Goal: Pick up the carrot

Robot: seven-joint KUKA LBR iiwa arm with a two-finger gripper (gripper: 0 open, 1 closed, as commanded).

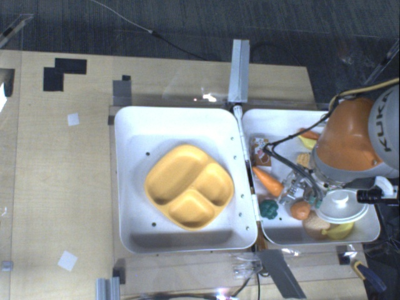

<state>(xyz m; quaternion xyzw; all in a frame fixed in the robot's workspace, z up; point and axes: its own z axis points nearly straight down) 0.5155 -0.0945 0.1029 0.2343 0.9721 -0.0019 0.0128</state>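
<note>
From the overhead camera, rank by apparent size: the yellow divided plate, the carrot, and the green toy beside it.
1. Yellow divided plate, by far the largest, taking up much of the left bin.
2. Carrot, a short orange wedge in the right bin.
3. Green toy, slightly smaller than the carrot.

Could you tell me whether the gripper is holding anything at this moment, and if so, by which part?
It cannot be told. The gripper sits low in the right bin, just right of the carrot, with nothing visibly held.
</note>
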